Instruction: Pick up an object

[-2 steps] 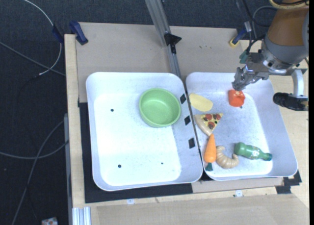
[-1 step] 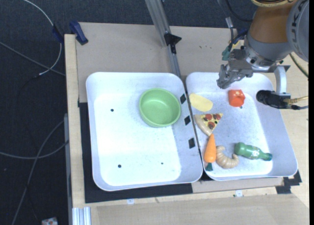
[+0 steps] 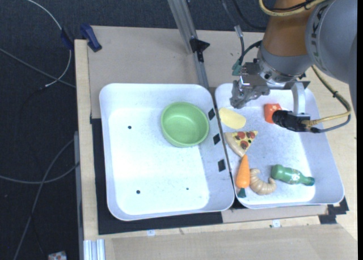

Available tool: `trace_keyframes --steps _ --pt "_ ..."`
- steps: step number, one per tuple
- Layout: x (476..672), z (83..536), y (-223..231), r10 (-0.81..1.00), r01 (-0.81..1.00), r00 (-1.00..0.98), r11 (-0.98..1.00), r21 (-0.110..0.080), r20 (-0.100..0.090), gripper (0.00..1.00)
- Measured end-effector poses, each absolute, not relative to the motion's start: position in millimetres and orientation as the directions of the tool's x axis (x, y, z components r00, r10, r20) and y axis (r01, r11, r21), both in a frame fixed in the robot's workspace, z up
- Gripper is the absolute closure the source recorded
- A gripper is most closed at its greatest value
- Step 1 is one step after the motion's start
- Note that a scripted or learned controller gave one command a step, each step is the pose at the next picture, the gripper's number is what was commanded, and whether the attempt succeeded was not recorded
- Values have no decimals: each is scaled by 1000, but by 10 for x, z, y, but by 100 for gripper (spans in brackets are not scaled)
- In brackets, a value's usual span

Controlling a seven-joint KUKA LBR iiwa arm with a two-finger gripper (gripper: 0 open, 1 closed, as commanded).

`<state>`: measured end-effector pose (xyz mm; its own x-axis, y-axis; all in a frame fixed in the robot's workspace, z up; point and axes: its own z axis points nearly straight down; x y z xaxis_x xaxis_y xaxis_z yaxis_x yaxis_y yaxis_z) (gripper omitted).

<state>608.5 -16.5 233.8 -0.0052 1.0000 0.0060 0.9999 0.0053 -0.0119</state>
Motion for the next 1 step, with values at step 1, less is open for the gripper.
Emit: trace_keyframes --steps 1 --pt "6105 2255 418 1000 1000 -5 6 -14 5 100"
